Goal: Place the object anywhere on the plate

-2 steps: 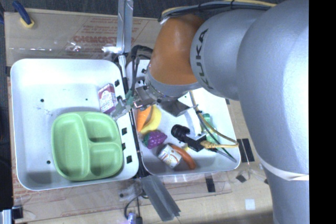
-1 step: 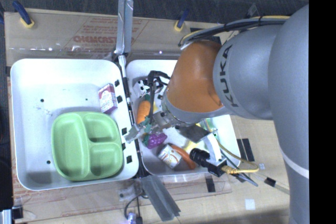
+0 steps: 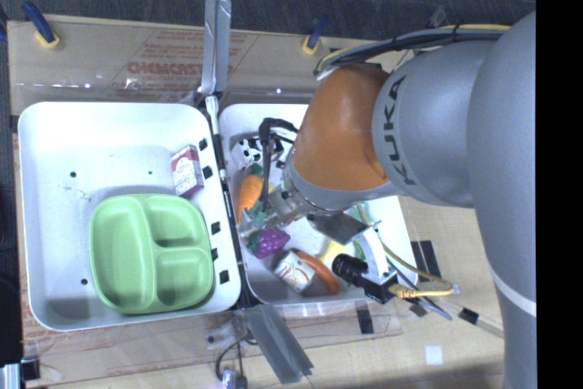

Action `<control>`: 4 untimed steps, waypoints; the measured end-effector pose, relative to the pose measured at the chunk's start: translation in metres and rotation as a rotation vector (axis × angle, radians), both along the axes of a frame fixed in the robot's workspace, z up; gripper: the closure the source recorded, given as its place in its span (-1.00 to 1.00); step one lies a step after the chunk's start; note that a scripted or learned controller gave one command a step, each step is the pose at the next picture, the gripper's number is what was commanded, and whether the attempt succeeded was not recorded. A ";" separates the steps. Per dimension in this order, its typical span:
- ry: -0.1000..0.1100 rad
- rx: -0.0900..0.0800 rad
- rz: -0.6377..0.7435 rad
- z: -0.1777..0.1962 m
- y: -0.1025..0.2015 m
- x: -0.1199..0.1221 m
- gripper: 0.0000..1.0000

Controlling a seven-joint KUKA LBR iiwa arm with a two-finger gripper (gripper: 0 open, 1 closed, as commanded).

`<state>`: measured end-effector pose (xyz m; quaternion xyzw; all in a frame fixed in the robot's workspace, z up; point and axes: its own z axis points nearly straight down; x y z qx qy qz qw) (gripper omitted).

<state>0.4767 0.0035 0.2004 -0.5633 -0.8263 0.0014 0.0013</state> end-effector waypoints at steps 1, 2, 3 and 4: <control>0.000 0.000 0.005 -0.010 0.013 0.053 1.00; 0.001 0.000 0.029 -0.010 0.077 0.019 1.00; -0.003 -0.001 -0.118 0.031 0.016 0.014 1.00; 0.001 0.000 -0.048 -0.009 0.036 -0.001 1.00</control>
